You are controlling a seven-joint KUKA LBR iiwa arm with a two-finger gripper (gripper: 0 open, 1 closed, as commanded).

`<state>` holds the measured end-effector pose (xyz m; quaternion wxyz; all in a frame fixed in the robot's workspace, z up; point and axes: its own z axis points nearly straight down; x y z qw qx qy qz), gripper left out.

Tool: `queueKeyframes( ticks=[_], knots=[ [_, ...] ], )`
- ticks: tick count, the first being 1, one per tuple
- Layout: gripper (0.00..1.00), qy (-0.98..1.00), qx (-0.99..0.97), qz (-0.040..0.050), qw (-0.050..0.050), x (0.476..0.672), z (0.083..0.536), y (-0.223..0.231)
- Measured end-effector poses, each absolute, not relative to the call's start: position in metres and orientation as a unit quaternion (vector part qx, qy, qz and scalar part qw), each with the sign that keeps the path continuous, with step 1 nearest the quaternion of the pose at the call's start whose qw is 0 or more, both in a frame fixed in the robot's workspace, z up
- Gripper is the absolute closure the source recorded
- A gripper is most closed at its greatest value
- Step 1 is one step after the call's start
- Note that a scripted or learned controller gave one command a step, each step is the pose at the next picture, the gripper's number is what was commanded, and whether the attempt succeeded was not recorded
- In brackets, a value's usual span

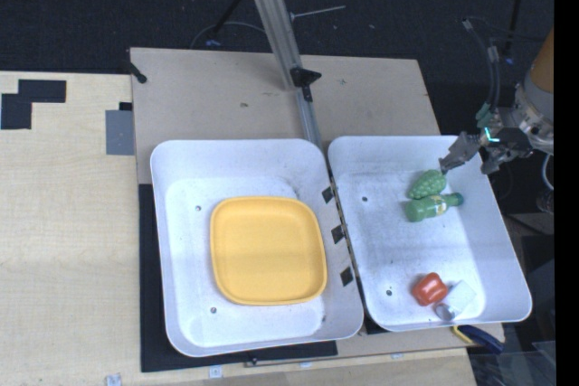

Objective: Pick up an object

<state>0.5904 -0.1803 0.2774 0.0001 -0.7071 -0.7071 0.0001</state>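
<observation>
1. A green toy (pixel 429 196) lies upper right of frame, in the right bin (pixel 389 240).
2. My claw (pixel 477 155), fingers apart, gripping nothing, hangs just beside it.
3. A yellow plate (pixel 268 249) fills the left bin (pixel 181 194).

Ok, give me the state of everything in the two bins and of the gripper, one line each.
Square yellow plastic plate: lying flat in the left white bin, right way up.
Green bumpy plastic toy: resting in the right white bin, far side, touching the green bottle.
Green plastic bottle: lying on its side.
Red plastic object: resting near the bin's front corner.
Gripper: open, above the bin's far right rim, holding nothing.
</observation>
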Motion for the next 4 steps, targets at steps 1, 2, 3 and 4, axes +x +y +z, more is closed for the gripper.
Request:
queueKeyframes(
  ticks=[1, 2, 3, 4],
  knots=[
    [0.0, -0.707, -0.707, 0.0002, 0.0, 0.59, 0.277, -0.18],
    [0.0, -0.707, -0.707, 0.0011, 0.002, 0.586, 0.231, -0.173],
    [0.0, -0.707, -0.707, 0.0012, 0.002, 0.589, 0.188, -0.173],
    [0.0, -0.707, -0.707, 0.0017, 0.002, 0.589, 0.125, -0.173]
  ],
)
